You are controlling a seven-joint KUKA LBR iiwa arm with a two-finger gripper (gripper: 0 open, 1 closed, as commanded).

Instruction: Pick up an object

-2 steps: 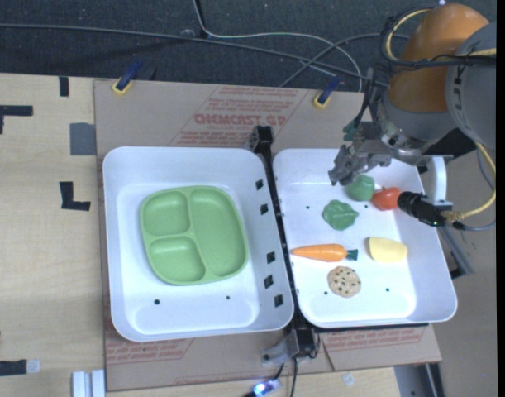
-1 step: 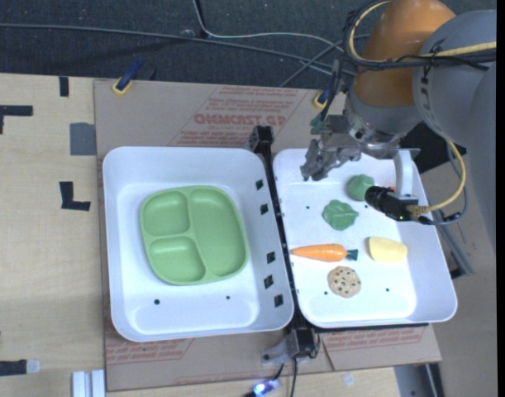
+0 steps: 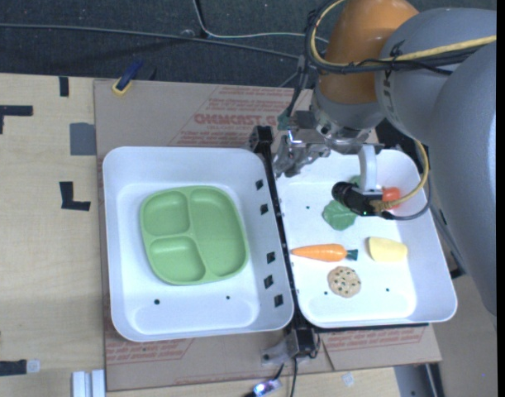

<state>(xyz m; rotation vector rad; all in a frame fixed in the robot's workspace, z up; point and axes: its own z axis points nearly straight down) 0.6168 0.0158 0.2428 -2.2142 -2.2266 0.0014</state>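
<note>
Hand [image 3: 295, 151] hangs over the back-left corner of the right-side shallow white bin [image 3: 434, 300]. Can't tell how open it is, and nothing's visibly held. The nearest target is the soft green lump [image 3: 339, 216] mid-bin. I'd centre over it and drop straight down, clear of the orange plastic carrot [image 3: 318, 253].

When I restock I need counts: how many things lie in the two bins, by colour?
Green: 2, plate and lump
Orange: 1, carrot
Yellow: 1, wedge
Tan: 1, cookie
Total: 5

Plate [image 3: 192, 234] in left bin [image 3: 132, 308], carrot [image 3: 318, 253] in right bin [image 3: 401, 300].
</note>
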